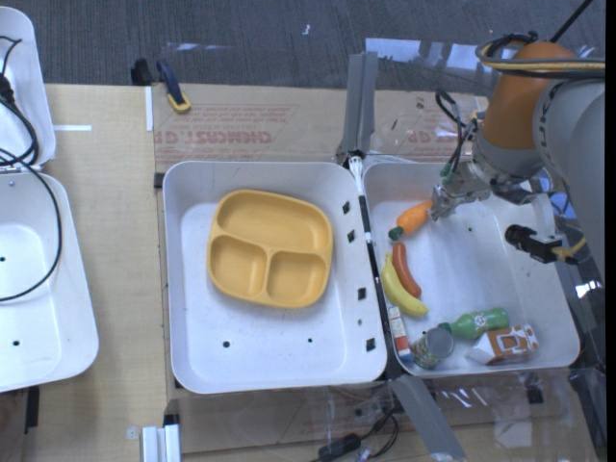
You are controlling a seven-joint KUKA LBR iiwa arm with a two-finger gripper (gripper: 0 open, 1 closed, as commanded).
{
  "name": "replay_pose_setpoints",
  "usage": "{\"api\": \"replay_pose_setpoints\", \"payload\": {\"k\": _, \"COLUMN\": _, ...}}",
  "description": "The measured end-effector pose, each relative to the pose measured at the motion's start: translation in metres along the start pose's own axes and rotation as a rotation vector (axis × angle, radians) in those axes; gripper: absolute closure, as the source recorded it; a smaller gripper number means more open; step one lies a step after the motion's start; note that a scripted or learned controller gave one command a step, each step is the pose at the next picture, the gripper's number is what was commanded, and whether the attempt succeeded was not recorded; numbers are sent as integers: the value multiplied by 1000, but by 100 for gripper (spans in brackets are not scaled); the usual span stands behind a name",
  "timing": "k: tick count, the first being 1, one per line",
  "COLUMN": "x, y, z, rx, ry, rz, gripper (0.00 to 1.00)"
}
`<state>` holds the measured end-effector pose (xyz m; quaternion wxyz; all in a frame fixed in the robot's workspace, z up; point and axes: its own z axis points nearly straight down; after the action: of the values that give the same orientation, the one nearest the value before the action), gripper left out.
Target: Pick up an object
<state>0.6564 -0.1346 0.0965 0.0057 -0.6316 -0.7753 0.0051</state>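
Two white bins sit side by side on the bench, and the grey divider [361, 114] that rises between their far corners serves as the landmark. Left of the divider lies the left bin [192, 345], holding a yellow plate [271, 248] with three compartments, set toward the far half of the bin and turned at a slight angle. Right of the divider lies the right bin [539, 287]. Closest to the divider in it is a carrot [414, 218], orange with a green end, lying tilted near the bin's far left part. Nearer the camera from the carrot, along the bin's left wall, a red sausage [405, 269] rests against a yellow banana [402, 291]. Further toward the near edge stands a metal can [433, 346], with a green bottle [478, 322] just beside it and a small orange and white carton [505, 343] at the bottle's right. Right of the divider and above the carrot, the gripper [445, 200] hangs from the grey arm [539, 114], its tip just beside the carrot's orange end. Whether the jaws are open or closed cannot be told from this view.
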Motion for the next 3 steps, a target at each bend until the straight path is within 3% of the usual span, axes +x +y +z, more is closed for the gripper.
{"api": "replay_pose_setpoints", "payload": {"k": 1, "x": 0, "y": 0, "z": 0, "rx": 0, "ry": 0, "rz": 0, "gripper": 0}}
{"api": "replay_pose_setpoints", "payload": {"k": 2, "x": -1, "y": 2, "z": 5, "rx": -9, "ry": -5, "rz": -1, "gripper": 0}}
{"api": "replay_pose_setpoints", "payload": {"k": 3, "x": 29, "y": 9, "z": 5, "rx": -13, "ry": -5, "rz": -180, "gripper": 0}}
